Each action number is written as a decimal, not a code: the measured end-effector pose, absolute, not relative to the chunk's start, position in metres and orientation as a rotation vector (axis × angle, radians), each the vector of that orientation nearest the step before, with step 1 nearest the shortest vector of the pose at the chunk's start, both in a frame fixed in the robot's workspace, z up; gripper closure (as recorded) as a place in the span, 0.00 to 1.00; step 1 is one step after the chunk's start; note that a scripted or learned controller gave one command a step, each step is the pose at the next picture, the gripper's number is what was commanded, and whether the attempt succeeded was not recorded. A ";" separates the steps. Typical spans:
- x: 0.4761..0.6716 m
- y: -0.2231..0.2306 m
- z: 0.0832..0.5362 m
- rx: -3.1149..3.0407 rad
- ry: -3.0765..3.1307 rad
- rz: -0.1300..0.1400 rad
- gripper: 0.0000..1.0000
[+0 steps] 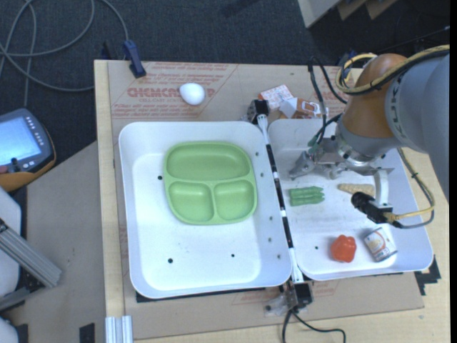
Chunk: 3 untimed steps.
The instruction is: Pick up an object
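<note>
Green is what you are watching nearest the pincer (325, 164) in the camera view: a small green bundle (305, 195), lying flat in the right bin (414, 252) close to the divider, just below the fingers. You are risking a miss if the pincer is descending where it hangs now, since it sits up and to the right of the bundle and could be closing on bare bin floor. A low, flat thing like that is also prone to sliding out sideways (that is a judgement, not something seen).

Other candidates are waiting further off: a red pepper-like toy (343, 248) and a small can (380, 244) near the bin's front edge, and a pale yellowish piece (355, 188) partly under the arm's cabling.

Arm-wise, you are seeing the grey link and orange band (371, 98) reaching in from the right, wrist bent down over the bin's upper half. Whether the pincer is apart or together you cannot tell; nothing visible is sitting between its fingers.
</note>
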<state>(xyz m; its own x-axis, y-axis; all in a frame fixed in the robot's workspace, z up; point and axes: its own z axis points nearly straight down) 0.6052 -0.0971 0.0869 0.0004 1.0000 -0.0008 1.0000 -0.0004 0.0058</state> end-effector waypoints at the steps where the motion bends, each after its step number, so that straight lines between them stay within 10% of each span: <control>1: 0.577 -0.097 0.084 2.224 2.223 -0.002 0.00; 3: 0.566 -0.092 0.085 2.224 2.223 -0.001 0.00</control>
